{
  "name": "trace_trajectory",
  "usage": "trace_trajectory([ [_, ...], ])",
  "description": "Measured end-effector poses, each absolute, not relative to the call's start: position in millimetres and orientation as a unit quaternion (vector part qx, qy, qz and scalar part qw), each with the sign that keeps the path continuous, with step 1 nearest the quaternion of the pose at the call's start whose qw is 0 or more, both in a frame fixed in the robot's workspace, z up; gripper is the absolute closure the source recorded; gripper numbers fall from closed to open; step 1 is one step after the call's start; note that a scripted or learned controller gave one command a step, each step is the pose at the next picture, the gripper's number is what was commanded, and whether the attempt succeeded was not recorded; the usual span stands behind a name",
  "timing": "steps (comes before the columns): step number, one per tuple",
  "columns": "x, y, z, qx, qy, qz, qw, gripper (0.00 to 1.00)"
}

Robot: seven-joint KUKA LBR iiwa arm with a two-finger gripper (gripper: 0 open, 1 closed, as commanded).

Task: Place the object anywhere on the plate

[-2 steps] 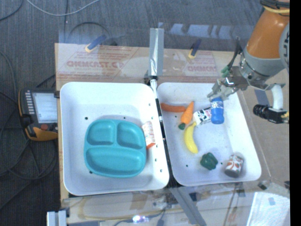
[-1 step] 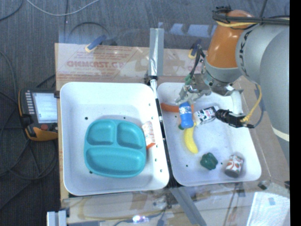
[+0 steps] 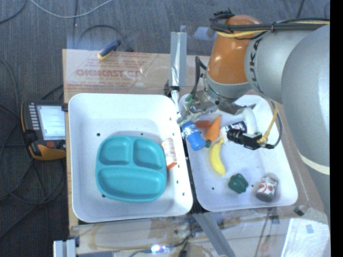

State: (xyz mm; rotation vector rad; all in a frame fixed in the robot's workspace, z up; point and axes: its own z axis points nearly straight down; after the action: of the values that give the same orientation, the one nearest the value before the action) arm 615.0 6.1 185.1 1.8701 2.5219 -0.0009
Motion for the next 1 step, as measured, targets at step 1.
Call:
trace_trajectory([
  [1, 584.0, 73.3, 182.6, 0.599, 0.801, -0.0011, -0.002, 1.0],
])
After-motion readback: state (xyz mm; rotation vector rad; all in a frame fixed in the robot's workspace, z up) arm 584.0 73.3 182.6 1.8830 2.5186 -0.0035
